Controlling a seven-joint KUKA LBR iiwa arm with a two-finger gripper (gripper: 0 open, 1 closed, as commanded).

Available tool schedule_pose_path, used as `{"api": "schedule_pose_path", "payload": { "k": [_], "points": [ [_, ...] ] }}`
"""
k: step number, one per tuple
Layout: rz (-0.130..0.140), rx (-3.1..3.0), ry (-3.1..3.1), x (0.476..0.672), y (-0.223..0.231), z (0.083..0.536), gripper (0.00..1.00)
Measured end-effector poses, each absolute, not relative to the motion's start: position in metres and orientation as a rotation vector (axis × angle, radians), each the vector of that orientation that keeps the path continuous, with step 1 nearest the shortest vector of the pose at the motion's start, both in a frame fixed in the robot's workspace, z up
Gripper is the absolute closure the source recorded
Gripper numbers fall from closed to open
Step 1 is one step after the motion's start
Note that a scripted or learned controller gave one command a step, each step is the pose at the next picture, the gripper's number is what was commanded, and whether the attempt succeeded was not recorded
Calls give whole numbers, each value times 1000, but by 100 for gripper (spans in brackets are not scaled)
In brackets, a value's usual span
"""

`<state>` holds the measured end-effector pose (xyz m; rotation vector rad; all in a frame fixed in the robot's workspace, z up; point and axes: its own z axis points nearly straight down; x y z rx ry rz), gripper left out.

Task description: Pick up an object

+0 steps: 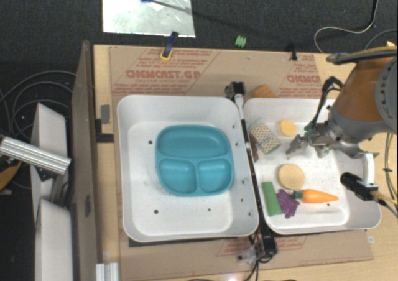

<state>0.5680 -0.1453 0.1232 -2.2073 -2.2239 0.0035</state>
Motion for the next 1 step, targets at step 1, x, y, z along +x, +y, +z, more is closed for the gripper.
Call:
{"api": "schedule_pose_path", "payload": {
  "k": [1],
  "points": [
    [-10,-2217,-2237,673,-135,84,0]
  ]
}}
